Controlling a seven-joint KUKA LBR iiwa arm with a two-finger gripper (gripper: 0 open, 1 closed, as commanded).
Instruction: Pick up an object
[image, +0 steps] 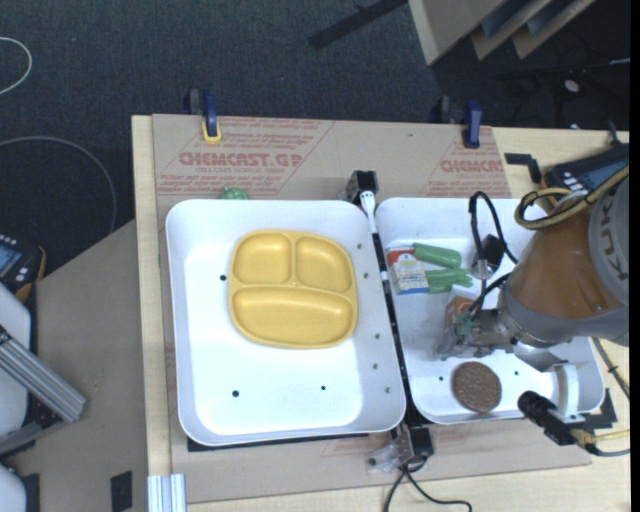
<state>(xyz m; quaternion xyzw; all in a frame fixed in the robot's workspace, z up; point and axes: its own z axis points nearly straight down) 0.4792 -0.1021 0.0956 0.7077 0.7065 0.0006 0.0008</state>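
Bench bears two shallow white bins side by side; left bin at 9 o'clock of the frame, right bin at 3 o'clock. Left bin holds a yellow divided plate, three compartments, lying flat toward the bin's 12 o'clock half.

Arm enters from 3 o'clock, its orange band over the right bin's far side; black cable loops off the wrist toward 12 o'clock. Gripper is low in the right bin, near the bin's centre; whether its tips stand wide or narrow cannot be told, nor whether anything sits between them.

Objects in the right bin: a brown round disc at 6 o'clock of the gripper, just beside it, lying flat on the bin floor; a green elongated item at 12 o'clock of the gripper, near the bin's top edge; a red-and-white packet at 11 o'clock, beside the green item, close to the wall shared with the left bin; a small orange-toned piece directly above the gripper, partly hidden.

Two blue clamps hold the bench board at its 12 o'clock edge.
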